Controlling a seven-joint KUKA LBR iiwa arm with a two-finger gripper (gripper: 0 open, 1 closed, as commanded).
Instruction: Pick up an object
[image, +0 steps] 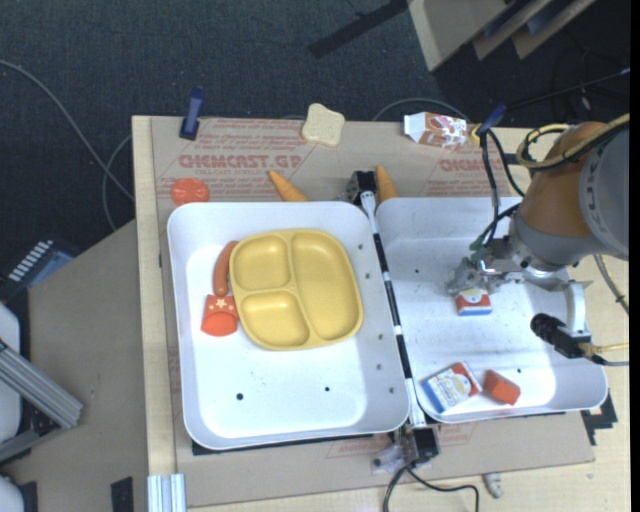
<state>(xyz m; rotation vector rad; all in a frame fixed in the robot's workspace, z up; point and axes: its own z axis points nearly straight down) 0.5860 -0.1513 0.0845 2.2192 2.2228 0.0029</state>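
- Camera view first: we see the gripper (478, 282) low over the right bin (430, 235), directly above a small red, white and blue carton (473, 304) that lies near the middle of that bin
- Whether the pincer is open or closed we cannot tell; the metal parts blur together, and nothing shows plainly between them
- We judge the step in hand to be the descent onto that carton; to do it well we would centre over the carton, straddle its narrow sides and close only once low enough to catch it
- The carton looks small and boxy, red on top with a blue band at its near edge, and it stands well apart from the bin's walls, which leaves us room
- A larger carton (449, 387) and an orange-red block (501, 387) lie at the bin's near edge, well away
- The left bin (290, 400) holds a yellow divided plate (296, 288)
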